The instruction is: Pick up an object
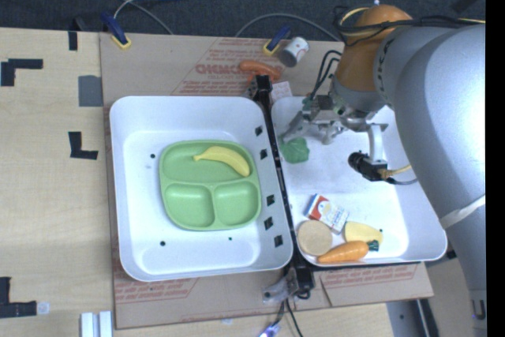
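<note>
The grey arm with the orange band reaches in from the right and hangs over the far end of the right-hand white bin (pixel 410 249). Its two-finger gripper (pixel 312 125) sits low, just to the right of the black divider between the 2 bins. Right beside the tip lies a small green lumpy object (pixel 296 150), the likeliest target as I judge it. Whether the tip touches the green piece I cannot tell from this slant, and I cannot tell how the gripper is set or whether it has hold of anything.

So the pick looks not yet done. Nothing is clearly off the bin floor.

Other candidates wait at the near end of the same bin: a small white and red carton (pixel 326 211), a round tan disc like a biscuit (pixel 314 237), an orange plastic carrot (pixel 345 251) and a yellow wedge (pixel 362 231), all clustered together and well apart from the gripper.

Over in the left-hand white bin (pixel 134 170) sits a green 3-compartment plastic plate (pixel 209 205), with a yellow toy banana (pixel 224 159) lying in its far compartment, untouched.

What is left, by my reading: secure the green piece and lift it clear of the bin.
</note>
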`<state>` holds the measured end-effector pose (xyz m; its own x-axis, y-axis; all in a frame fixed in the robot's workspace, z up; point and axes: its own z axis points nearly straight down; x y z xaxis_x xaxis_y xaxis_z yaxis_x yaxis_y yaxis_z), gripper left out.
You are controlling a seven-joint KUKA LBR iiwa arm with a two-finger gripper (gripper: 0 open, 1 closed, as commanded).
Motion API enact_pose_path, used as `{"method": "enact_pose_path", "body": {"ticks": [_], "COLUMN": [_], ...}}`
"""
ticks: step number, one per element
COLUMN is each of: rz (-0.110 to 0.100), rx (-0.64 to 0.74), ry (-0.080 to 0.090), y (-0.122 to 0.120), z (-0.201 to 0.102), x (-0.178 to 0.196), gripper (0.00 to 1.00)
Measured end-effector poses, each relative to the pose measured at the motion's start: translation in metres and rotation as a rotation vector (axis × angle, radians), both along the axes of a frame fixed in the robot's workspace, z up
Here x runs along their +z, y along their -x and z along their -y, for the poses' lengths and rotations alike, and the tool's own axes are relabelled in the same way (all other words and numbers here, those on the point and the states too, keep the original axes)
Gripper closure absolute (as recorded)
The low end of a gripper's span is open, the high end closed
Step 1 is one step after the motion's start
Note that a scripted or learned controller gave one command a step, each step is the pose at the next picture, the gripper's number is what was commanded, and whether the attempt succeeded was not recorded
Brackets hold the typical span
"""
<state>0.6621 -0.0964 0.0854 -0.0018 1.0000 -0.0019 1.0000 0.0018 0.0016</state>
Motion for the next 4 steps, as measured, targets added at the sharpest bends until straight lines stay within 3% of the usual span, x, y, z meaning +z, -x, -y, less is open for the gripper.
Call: {"method": "enact_pose_path", "body": {"ticks": [1, 2, 4], "rz": [0.0, 0.0, 0.0], "rx": [0.0, 0.0, 0.0], "ry": [0.001, -0.001, 0.0], "y": [0.016, -0.007, -0.007], "z": [0.0, -0.002, 0.0], "x": [0.0, 0.0, 0.0], "gripper": [0.0, 0.0, 0.0]}}
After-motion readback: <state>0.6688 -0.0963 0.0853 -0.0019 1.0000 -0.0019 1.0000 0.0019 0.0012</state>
